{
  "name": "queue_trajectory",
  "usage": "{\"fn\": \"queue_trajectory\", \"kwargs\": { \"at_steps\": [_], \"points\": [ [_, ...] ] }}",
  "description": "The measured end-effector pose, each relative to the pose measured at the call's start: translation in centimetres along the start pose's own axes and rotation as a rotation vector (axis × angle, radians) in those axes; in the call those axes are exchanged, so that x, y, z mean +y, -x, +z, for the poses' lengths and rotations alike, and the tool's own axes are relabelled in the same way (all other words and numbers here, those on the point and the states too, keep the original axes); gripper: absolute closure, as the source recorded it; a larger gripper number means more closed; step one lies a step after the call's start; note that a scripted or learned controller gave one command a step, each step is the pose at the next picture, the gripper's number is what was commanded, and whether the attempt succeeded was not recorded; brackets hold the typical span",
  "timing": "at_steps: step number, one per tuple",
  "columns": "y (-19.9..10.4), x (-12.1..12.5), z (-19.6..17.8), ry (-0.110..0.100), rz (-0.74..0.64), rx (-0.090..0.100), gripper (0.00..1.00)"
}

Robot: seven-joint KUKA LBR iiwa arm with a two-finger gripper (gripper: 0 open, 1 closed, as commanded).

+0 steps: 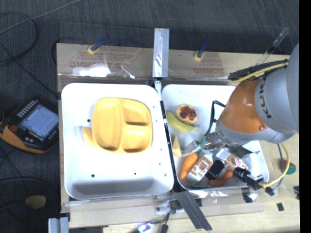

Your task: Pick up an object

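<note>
On the table (68, 52) we see 2 white bins side by side. Our end effector (214, 166) is low in the right bin (214, 92), over a carrot (188, 164) and a small carton (200, 169); we cannot tell its state. A banana (179, 124) and a small tart (187, 112) lie further back. The left bin (116, 186) holds a yellow divided tray (121, 124).

Arm (257, 110) crowds the right bin (167, 98); left bin's (68, 144) front lies open.
</note>
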State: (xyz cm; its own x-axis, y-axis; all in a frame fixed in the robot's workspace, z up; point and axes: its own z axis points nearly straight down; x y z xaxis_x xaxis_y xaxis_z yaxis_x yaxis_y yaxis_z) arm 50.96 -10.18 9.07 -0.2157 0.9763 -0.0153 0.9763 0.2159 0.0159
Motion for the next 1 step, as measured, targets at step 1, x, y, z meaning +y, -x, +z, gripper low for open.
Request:
{"fn": "queue_trajectory", "kwargs": {
  "at_steps": [1],
  "points": [
    [-0.13,-1.87,-0.09,0.006,-0.173,0.005,0.0]
  ]
}}
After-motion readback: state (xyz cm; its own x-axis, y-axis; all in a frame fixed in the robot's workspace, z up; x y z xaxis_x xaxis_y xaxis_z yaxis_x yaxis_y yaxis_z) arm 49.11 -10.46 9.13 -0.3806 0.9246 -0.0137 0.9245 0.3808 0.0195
